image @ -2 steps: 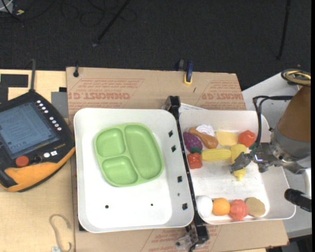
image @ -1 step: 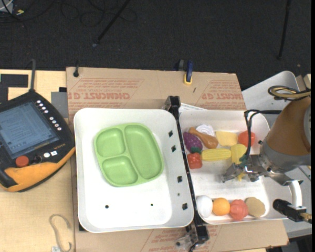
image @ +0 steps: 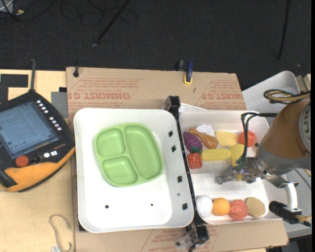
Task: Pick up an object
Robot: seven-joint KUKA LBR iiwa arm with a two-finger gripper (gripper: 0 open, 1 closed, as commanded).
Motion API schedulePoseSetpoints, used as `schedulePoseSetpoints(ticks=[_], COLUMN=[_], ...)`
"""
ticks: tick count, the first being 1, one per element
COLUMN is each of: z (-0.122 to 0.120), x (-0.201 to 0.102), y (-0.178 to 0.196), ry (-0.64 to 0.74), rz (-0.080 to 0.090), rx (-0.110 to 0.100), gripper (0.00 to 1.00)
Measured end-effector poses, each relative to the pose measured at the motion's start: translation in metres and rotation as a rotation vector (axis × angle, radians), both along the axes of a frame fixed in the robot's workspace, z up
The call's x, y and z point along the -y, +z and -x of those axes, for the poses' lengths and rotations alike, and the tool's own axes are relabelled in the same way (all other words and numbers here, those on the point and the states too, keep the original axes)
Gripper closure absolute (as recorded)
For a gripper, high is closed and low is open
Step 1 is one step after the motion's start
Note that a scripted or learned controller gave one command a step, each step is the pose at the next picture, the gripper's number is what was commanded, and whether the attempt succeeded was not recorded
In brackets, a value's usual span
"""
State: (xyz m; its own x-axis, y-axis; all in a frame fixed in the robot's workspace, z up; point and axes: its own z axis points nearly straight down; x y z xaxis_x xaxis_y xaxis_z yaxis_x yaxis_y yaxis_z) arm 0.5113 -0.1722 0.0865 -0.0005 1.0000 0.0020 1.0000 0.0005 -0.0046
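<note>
Hanging low inside the right bin point(image: 262, 214), the end effector point(image: 232, 175) sits just below the yellow corn cob point(image: 216, 154) with nothing visibly between its fingers, and how far open it is I cannot tell. The toys crowd together, so a descent could nudge the corn against the red pepper point(image: 195, 161) or pinch two at once. The corn is a small, smooth, rounded plastic piece lying on its side mid-bin, likely to roll.

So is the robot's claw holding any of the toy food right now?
Gripper: down in the right bin near the yellow corn; whether it is open, shut or holding anything cannot be told.
</note>
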Motion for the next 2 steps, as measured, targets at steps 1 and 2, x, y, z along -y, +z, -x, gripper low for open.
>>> schedulePoseSetpoints(ticks=[1,2], z=[0.0,0.01], x=[0.002,0.002], y=[0.012,0.063], ry=[-0.005,-0.008], rz=[-0.001,0.002], rx=[0.001,0.005], gripper=[1.0,1.0])
